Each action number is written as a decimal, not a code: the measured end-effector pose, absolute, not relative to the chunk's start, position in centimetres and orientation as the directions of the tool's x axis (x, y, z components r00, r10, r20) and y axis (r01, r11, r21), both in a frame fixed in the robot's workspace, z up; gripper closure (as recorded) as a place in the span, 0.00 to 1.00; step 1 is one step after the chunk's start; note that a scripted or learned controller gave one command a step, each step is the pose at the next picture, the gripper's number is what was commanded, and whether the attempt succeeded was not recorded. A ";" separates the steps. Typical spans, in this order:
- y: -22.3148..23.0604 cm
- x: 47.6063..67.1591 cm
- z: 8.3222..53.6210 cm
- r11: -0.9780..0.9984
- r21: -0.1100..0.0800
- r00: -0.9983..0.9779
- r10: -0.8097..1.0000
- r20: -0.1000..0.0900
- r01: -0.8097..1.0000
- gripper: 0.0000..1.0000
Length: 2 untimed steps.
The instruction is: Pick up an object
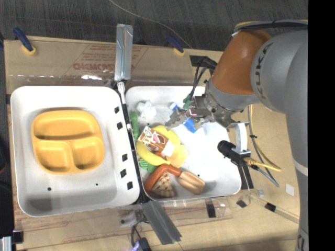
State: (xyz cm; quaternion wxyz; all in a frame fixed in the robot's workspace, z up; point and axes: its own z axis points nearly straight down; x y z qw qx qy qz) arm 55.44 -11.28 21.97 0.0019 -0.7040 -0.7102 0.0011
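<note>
Two white bins sit side by side on the cardboard-lined bench, and the gripper (184,115) hangs low over the right bin (220,179); its grip state can't be told. Just left and below lies the yellow snack packet (156,143), with toy food beyond. A yellow divided tray (67,140) rests in the left bin (21,156).

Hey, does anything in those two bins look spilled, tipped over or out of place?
Nothing looks spilled or damaged. The right bin holds a loose heap of toy food at its left side, a pizza slice and a bread roll among it. The yellow divided tray lies flat in the left bin.
</note>
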 end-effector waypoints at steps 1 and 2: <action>-14.7 59.1 9.2 0.093 0.000 -0.093 0.996 0.000 0.996 0.00; -14.7 59.0 10.2 0.097 -0.002 -0.097 0.995 -0.001 0.995 1.00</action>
